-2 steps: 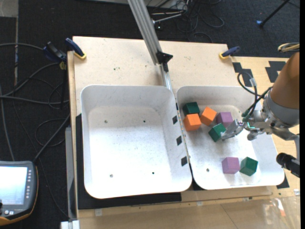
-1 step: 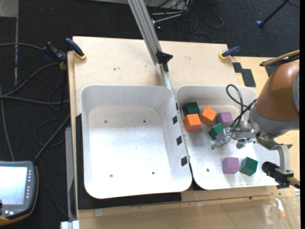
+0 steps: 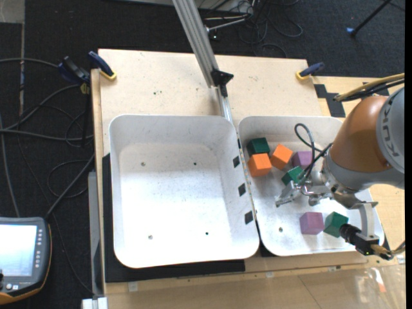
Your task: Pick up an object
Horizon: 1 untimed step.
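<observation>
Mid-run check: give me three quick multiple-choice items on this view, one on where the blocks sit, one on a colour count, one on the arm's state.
1. Which bin holds the blocks?
A. the left bin
B. the right bin
C. both bins

2. How many orange blocks are in view?
A. two
B. none
C. four

3. Where is the gripper?
A. over the left bin
B. over the bare bench behind the bins
C. low over the right bin, among the blocks

Answers:
1. B: every block lies in the right bin, none in the left bin.
2. A: one orange block lies beside another orange block.
3. C: the gripper hangs above the right bin's floor, near a green block, with a purple block nearer the front rim.
</observation>
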Tool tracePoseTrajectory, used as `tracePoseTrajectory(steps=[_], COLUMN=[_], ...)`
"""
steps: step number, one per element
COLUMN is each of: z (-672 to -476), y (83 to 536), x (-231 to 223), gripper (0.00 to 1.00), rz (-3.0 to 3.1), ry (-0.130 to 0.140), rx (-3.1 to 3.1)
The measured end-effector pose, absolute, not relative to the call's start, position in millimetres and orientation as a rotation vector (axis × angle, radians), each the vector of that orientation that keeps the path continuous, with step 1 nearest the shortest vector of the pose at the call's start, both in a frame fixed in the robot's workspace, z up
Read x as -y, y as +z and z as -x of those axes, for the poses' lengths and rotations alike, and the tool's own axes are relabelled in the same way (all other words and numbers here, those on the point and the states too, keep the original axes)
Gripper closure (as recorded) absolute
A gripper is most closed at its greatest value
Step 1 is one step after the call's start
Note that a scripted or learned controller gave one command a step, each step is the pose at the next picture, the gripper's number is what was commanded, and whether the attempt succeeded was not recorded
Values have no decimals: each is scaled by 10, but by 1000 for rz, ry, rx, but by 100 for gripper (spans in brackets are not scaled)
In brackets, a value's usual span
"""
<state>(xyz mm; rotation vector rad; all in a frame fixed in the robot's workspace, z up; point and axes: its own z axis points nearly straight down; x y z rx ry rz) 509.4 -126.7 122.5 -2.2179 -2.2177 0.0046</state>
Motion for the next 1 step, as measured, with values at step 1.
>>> tracePoseTrajectory(steps=[1], z=[-5094], y=[940], x=[1264], gripper=[0], rz=[2221], ry=[2], rx=[2220])
